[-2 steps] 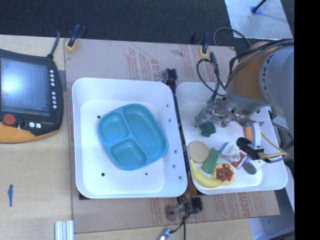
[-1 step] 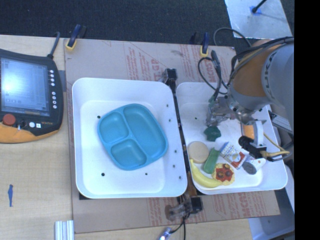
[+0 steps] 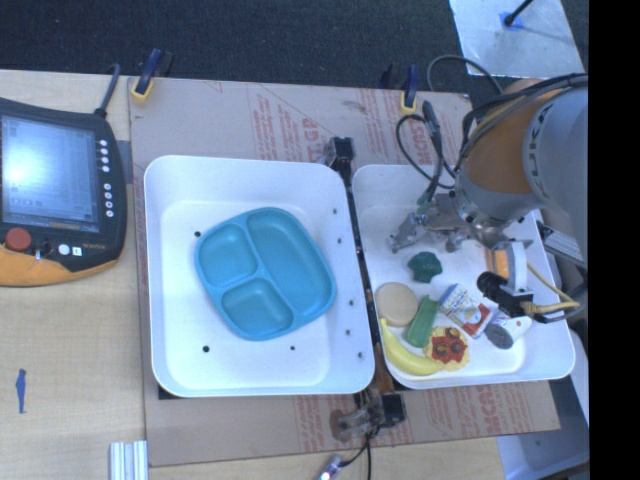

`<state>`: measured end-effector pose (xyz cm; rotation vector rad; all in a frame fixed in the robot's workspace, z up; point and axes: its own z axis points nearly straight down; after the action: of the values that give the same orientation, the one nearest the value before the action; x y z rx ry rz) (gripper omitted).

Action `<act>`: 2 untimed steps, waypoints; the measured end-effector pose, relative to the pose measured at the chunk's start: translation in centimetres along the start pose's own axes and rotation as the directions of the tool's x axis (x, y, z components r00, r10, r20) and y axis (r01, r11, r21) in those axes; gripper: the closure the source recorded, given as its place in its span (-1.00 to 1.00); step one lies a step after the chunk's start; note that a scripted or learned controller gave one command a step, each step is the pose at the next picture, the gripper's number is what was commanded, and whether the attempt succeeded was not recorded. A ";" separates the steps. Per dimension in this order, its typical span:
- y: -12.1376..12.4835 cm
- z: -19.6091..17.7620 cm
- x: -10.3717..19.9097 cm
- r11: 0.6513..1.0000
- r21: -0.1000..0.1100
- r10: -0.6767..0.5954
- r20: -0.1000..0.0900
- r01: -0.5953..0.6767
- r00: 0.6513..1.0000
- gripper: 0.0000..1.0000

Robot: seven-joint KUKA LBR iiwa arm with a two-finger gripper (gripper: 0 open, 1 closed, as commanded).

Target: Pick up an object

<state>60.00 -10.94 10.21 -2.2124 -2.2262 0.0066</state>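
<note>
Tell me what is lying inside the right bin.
The right bin holds a banana, a tan round piece, a green stick, a dark green lump and small packets. The claw hangs over its far part; anything beneath the arm is covered.

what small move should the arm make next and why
Probably a short drop toward the small dark green lumpy object, which lies just below the gripper in the right white bin and sits apart from the crowded pile of the yellow banana and other items. That spacing makes it look like the easiest pick, though the gripper's height above it is hard to judge.
</note>
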 end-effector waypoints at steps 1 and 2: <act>-3.0 1.1 -1.0 1.000 0.000 0.001 0.000 -0.001 1.000 -1.00; -3.0 0.1 -1.0 1.000 0.001 -0.001 0.001 0.001 1.000 1.00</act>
<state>57.03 -12.01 10.15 -2.2117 -2.2273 0.0095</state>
